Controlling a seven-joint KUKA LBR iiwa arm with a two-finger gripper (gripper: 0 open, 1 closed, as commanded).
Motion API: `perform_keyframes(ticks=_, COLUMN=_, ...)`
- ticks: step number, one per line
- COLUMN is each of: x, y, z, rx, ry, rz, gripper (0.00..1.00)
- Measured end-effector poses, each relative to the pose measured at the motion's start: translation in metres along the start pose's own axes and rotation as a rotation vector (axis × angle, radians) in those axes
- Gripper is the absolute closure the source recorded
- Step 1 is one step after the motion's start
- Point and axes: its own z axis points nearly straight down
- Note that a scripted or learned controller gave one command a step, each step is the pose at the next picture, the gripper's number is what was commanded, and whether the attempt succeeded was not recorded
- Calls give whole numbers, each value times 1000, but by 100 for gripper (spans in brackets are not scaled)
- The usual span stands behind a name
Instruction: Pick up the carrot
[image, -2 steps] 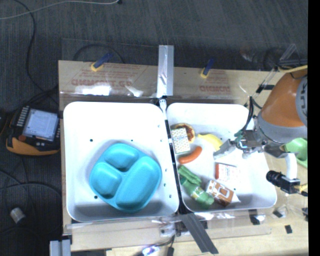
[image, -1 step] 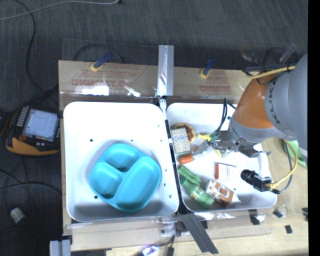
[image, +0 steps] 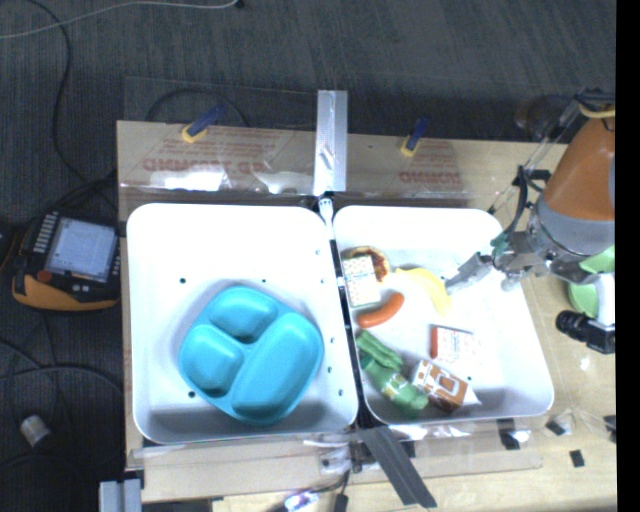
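Carrot, a short orange tapered toy vegetable (image: 381, 310), lies in the right white plastic bin (image: 520, 330), left of centre, close to the wall dividing the bins. A small printed box (image: 360, 279) touches its upper end; a yellow plastic banana (image: 428, 285) lies just to its right, green toy vegetables (image: 388, 372) below. The two-finger gripper (image: 468, 271) hovers at the bin's upper right, tips near the banana; whether it is parted or closed cannot be told, and nothing is seen in its grasp. Step in hand: approach. Next move likely calls for travel leftward over the carrot, then descent.
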Motion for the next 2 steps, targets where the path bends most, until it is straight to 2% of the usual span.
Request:
perform_keyframes(ticks=1, x=51, y=23, z=71, rx=1, ry=2, rz=-89, gripper=0)
perform_keyframes(ticks=2, x=-26, y=12, z=11, rx=0, ry=0, rz=-41, gripper=0)
